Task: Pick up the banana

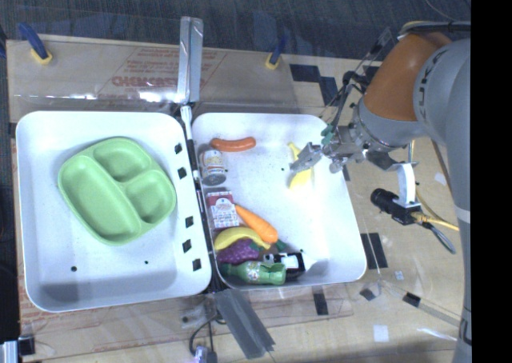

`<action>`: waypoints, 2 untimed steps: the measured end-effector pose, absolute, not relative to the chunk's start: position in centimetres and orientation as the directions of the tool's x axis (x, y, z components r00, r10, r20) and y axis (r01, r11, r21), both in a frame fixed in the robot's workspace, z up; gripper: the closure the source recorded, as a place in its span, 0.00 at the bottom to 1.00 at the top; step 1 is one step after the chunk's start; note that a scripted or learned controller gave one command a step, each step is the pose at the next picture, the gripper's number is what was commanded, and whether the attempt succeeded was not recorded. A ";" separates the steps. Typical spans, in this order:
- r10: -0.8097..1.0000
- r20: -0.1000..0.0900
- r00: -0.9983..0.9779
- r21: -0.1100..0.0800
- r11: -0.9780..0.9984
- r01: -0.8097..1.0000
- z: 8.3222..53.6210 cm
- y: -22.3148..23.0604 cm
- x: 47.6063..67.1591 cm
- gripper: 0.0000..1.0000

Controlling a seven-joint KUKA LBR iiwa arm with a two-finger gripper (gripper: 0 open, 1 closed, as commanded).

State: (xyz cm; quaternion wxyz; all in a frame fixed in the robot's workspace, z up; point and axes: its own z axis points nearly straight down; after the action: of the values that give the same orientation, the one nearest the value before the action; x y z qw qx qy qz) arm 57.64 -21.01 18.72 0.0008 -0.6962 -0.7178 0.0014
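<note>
1. Reaching over the shallow white plastic right bin point(340, 229) with the grey metal two-finger gripper point(309, 160).
2. Hovering right over the small curved yellow plastic banana point(298, 181), seemingly crossing its long axis, with yellow ends poking out just beyond and just short of the jaws.
3. Judging the jaws as neither clearly clenched nor released: too blurred to tell.

The left bin point(40, 273) holds a green divided plate point(118, 189), lying toward its upper left. In the right bin point(340, 249), along the left wall, sit a sausage point(232, 144), a small can point(213, 166) just below it, a red packet point(221, 209), a carrot point(258, 224), purple grapes point(238, 253) and a green bottle point(258, 273) at the bottom. Blue clamps point(34, 41) grip the counter point(104, 65) edge
</note>
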 end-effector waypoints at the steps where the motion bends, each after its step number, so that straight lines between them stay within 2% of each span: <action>1: 0.999 0.000 0.051 -0.002 -0.051 0.999 9.2 -21.0 60.8 0.00; 2: 0.999 0.001 0.045 -0.003 -0.045 0.999 10.2 -20.9 60.8 1.00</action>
State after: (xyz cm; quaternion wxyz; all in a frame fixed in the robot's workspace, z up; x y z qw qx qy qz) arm 60.83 -20.85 10.16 0.0012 -0.7229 -0.6909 0.0008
